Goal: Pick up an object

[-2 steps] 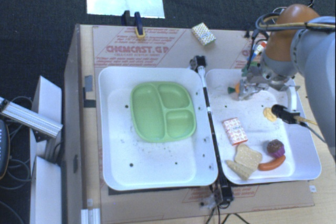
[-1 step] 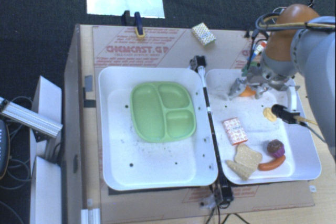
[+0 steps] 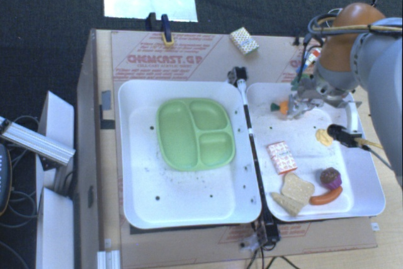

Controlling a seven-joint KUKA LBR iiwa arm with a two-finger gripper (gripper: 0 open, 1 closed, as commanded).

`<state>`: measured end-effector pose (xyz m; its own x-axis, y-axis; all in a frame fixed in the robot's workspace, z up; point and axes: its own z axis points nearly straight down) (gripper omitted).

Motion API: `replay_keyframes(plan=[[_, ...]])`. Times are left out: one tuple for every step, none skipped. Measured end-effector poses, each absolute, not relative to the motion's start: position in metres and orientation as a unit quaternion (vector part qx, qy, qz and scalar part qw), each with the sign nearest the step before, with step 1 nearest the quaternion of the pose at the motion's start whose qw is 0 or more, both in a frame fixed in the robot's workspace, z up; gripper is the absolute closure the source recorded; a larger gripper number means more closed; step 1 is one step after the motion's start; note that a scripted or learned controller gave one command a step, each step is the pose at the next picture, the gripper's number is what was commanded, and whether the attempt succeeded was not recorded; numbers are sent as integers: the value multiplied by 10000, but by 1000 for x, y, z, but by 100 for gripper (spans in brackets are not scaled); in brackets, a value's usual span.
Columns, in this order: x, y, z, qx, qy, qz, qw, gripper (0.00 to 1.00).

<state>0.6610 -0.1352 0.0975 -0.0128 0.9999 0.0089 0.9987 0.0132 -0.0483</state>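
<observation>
End effector (image 3: 298, 104): low over the 11 o'clock part of the right bin (image 3: 362, 164); how far open it is cannot be told, nor whether it has hold of anything.
Orange-and-green piece (image 3: 281, 108): in the right bin, just beside the end effector at its 9 o'clock.
Right bin, other contents: red-and-white packet (image 3: 281, 157) near the middle; yellow piece (image 3: 323, 137) at 2 o'clock of it; toast slices (image 3: 296, 189) at 6 o'clock; sausage (image 3: 325, 197) and dark red piece (image 3: 330, 177) at 5 o'clock.
Left bin (image 3: 138, 135): green divided plate (image 3: 195, 133) at its centre.
Counter (image 3: 189, 60): small patterned box (image 3: 244, 40) at 12 o'clock, beyond the bins.
</observation>
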Motion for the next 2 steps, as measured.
replay_keyframes(plan=[[661,-135,98,-7020,-7117,139,196,0],[665,-179,79,-7061,-7081,60,79,0]])
